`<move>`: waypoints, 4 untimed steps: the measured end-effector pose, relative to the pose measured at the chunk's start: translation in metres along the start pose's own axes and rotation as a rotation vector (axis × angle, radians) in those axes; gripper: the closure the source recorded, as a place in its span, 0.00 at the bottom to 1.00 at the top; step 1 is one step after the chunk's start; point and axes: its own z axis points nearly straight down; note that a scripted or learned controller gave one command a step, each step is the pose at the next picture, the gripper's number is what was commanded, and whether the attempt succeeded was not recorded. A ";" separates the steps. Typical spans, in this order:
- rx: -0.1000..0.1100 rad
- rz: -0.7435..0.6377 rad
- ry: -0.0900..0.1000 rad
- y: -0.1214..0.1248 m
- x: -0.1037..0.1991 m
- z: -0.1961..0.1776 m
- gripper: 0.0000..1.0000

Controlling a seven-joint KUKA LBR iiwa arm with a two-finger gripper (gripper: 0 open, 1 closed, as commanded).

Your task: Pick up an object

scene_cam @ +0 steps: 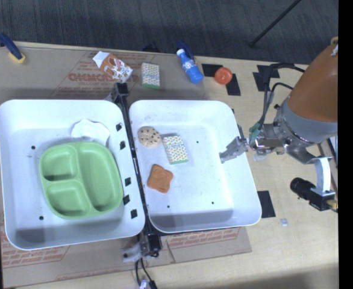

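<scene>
On the tan wooden surface point(297, 245), the gripper point(232, 149) hovers at the right white bin's point(194, 221) edge, grip state unclear; a round cookie point(148, 136) lies inside, dark carpet point(134, 11) beyond.

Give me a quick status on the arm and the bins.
Gripper over right bin edge, nothing held. Cookie, patterned block, toast untouched. Nothing in the way.

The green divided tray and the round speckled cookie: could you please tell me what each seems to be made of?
The green divided tray looks like moulded plastic, smooth with a soft sheen and rounded compartments. The round speckled cookie looks matt and uniform, probably a plastic or rubber toy, though real food cannot be ruled out.
</scene>
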 end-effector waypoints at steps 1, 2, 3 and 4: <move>0.003 -0.001 0.001 -0.014 -0.001 0.122 0.00; 0.002 -0.003 0.002 -0.014 0.064 0.192 0.00; 0.003 -0.003 0.003 -0.013 0.089 0.192 0.00; 0.003 -0.007 0.002 -0.012 0.088 0.182 1.00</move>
